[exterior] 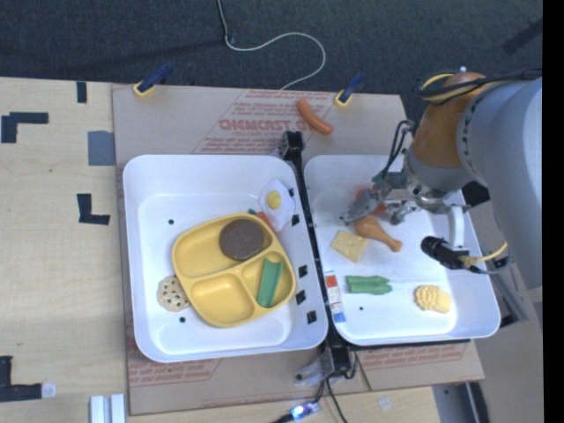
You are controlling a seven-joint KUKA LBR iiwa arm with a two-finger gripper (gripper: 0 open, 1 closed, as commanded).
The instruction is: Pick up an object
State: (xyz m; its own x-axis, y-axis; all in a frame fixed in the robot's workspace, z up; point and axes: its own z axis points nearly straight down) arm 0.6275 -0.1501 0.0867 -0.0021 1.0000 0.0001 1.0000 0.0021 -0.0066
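Green pea pod (367, 285) lying left-right, drumstick (379, 230) diagonal

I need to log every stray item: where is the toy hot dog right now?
The toy hot dog lies outside both bins, on the cardboard just beyond the top edge of the right bin, near the blue clamp.

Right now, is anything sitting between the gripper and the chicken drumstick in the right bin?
Nothing visible does. The gripper hangs right at the upper left end of the chicken drumstick. The cheese wedge lies just to the lower left of the drumstick, beside it rather than in the way.
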